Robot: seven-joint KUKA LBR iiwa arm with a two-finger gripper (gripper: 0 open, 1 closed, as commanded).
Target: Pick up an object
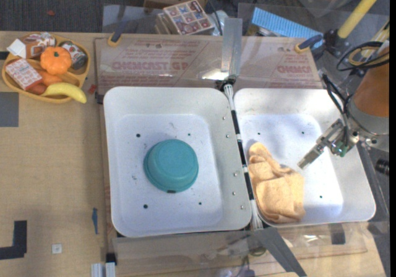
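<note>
A crumpled yellow-orange cloth (276,188) lies in the right bin (291,115), against its left wall and front edge. A teal bowl (171,165) sits upside down in the middle of the left bin (124,121). My gripper (314,153) reaches in from the right and hangs over the right bin's middle, tilted down to the left. Its tip is just right of the cloth's upper right corner and apart from it. I see nothing held in it.
A yellow dish (12,78) with a banana, an orange toy pumpkin and small boxes stands on the bench at the far left. Cardboard panels (161,62) and clutter line the back behind the bins. Black cables (337,93) hang near the arm at the right.
</note>
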